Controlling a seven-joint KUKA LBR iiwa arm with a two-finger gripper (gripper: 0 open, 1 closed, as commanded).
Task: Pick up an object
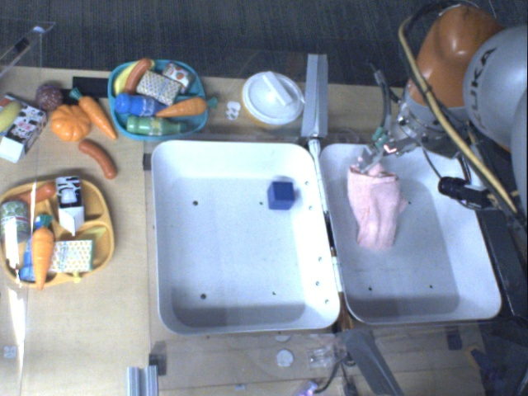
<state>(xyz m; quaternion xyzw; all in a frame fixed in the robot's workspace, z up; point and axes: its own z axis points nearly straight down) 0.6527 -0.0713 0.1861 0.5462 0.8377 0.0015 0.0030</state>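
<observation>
Nearest the camera, the two shallow white plastic bins sit side by side on the wooden counter [124, 304]. The left bin [214, 304] holds a small blue cube [281, 194] toward its far right corner. In the right bin [429, 295] a soft pink cloth [375, 207], rumpled and elongated, drapes downward from its top corner, which is pinched between the fingers of the claw [381, 153]. The cloth's lower part rests on the bin floor, and its upper tip is drawn into a narrow point at the claw. The grey arm with the orange band [450, 52] reaches in from the right. At the left, a yellow tray [99, 209] and, farther back, a blue bowl [198, 122] hold toy food, beside a round white lid [272, 97].
</observation>
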